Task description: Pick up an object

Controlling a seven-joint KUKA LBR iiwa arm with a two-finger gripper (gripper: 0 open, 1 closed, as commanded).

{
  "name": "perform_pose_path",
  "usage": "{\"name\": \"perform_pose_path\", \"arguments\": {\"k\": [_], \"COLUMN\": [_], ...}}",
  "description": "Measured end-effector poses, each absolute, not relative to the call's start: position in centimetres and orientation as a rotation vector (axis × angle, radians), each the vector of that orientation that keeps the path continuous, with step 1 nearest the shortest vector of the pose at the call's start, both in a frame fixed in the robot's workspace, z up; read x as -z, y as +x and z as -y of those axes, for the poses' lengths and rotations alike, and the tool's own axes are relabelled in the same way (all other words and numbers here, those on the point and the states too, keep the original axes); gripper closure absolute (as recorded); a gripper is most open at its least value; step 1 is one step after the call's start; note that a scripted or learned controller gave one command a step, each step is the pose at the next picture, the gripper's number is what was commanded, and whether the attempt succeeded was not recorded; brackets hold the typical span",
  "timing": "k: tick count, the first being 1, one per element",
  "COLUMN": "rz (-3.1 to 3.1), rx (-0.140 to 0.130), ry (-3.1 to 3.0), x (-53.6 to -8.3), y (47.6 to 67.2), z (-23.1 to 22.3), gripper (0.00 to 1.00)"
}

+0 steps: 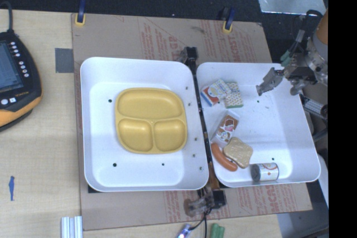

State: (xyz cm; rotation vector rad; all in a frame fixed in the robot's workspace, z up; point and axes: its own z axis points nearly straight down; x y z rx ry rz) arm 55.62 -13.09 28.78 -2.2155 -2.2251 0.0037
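Objects lie in right bin (290,136): packets (222,92) at upper left, carton (226,128), sausage (223,158) touching bread (239,151), can (264,171) at front edge. Tool (266,84) hovers over bin's upper right, holding nothing; open or closed, cannot tell. Yellow tray (150,120) in left bin (100,164).

One fixed camera looks down at a slant from above the bench (44,164), taking in both bins (89,120).

The arm (312,53) is cut off at the right edge; the pendant (14,83) at the bench's left edge.
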Motion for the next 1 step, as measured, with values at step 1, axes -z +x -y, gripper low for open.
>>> {"name": "perform_pose_path", "arguments": {"k": [1], "rz": [2.225], "rx": [-0.008], "ry": [-2.212], "x": [-15.78], "y": [56.38], "z": [9.41], "gripper": [0.0]}}
